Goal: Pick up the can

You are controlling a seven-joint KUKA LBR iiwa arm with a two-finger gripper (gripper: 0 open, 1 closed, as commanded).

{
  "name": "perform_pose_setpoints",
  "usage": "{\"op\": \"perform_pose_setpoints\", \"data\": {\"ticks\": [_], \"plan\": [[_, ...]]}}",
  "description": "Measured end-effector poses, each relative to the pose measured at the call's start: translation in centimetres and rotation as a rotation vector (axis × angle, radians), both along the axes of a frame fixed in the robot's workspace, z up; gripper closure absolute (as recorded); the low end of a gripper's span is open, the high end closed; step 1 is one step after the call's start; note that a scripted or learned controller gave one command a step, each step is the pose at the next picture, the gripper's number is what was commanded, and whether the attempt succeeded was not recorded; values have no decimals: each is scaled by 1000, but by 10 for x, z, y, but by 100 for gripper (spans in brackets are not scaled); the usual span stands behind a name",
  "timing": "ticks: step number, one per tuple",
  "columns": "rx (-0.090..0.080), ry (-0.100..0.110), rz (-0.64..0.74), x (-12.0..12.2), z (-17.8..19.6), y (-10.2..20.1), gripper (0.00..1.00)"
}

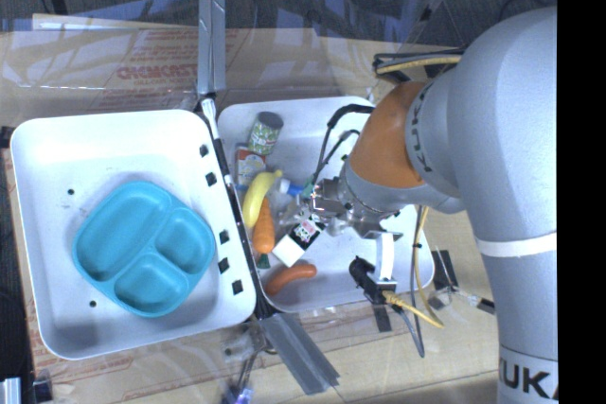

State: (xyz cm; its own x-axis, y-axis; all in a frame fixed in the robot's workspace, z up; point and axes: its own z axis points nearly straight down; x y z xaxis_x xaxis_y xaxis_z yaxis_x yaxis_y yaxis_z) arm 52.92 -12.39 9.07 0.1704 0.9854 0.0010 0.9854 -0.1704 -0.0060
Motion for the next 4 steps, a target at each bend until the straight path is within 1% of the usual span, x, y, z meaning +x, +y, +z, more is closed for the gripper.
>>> {"op": "perform_pose_setpoints", "data": {"ticks": [1,2,3,4], "plan": [[0,1,-189,-4,0,15,0],[1,4,-186,-4,9,16,100],[-1,-3,-161,-7,147,60,100],[-3,-1,-384,1,204,111,100]]}}
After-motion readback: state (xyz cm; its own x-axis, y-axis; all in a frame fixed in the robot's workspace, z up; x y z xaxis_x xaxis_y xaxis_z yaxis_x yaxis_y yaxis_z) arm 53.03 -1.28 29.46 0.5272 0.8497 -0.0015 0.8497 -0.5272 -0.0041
